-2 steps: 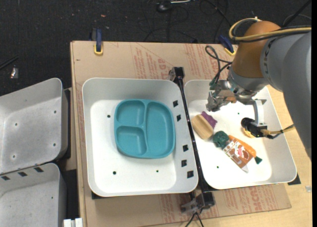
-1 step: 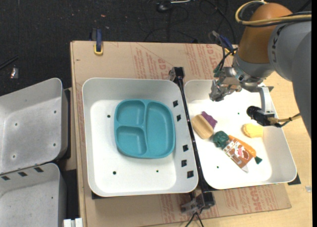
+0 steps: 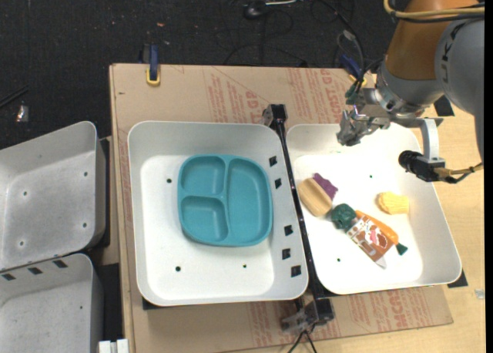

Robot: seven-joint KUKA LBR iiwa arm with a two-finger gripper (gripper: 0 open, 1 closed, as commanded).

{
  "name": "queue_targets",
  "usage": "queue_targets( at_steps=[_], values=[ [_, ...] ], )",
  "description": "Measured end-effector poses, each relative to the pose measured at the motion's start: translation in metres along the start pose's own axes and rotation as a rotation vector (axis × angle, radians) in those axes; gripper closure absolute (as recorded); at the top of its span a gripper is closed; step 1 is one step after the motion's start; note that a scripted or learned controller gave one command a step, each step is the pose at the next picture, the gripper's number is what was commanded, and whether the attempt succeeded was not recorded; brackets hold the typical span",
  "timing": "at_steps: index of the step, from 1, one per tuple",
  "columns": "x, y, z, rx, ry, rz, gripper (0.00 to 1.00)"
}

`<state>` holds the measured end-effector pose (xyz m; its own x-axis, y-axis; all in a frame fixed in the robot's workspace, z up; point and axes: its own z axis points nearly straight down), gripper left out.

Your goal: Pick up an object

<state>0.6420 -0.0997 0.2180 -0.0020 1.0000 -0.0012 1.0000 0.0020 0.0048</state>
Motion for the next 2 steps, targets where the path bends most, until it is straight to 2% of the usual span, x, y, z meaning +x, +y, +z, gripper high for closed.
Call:
queue_targets(
  at_steps=[1,2],
  values=[
    [0.0,0.001,-0.022,0.001,0.0,0.0,1.0],
    [0.049,0.008,-0.029,0.002,0.002,-0.005,1.0]
  ],
)
